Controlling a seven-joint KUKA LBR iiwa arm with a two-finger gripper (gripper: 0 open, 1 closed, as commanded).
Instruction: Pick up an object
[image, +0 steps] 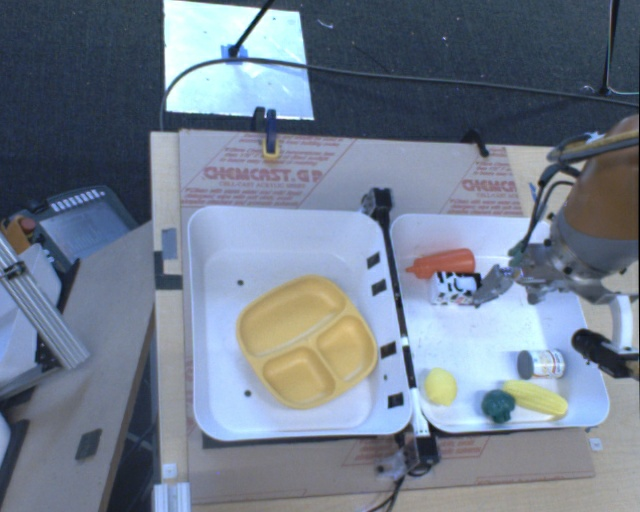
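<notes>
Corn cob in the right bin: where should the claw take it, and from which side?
Judging by its pose, grip the corn across its middle, coming straight down from above. It lies flat, long axis running left to right along the right bin's near wall, so the fingers should close across the narrow width. The broccoli sits against its left end; stay toward the middle or right to avoid it.

The gripper (492, 287) hangs in the right bin (570, 330), just beside a black-and-white toy (455, 288). An orange carrot (441, 263) lies just beyond. A yellow divided tray (305, 340) sits in the left bin (220, 300).
</notes>
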